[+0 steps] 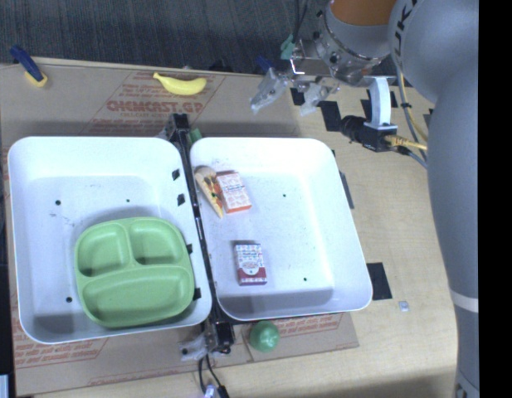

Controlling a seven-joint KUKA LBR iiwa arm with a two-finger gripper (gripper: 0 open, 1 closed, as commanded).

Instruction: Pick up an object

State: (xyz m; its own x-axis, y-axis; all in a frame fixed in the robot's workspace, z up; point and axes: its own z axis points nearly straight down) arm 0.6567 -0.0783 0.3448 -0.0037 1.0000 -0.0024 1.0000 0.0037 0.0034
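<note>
The right bin [343, 222] holds a small orange-and-white box [233, 191] near its back left corner. A thin brown-and-yellow item [208, 187] lies right beside that box, against the bin's left wall. A red-and-white box [250, 263] lies nearer the front. My gripper [285, 89] hangs above the bench behind the right bin's back rim, well away from all three. Its fingers are spread open and nothing is between them.
A green divided plate [135, 269] fills the front of the left bin [23, 222]. On the cardboard behind the bins lies a yellow banana [181, 82], with a blue-and-yellow clip [27, 65] at the far left. A green ball [263, 336] sits in front of the bins.
</note>
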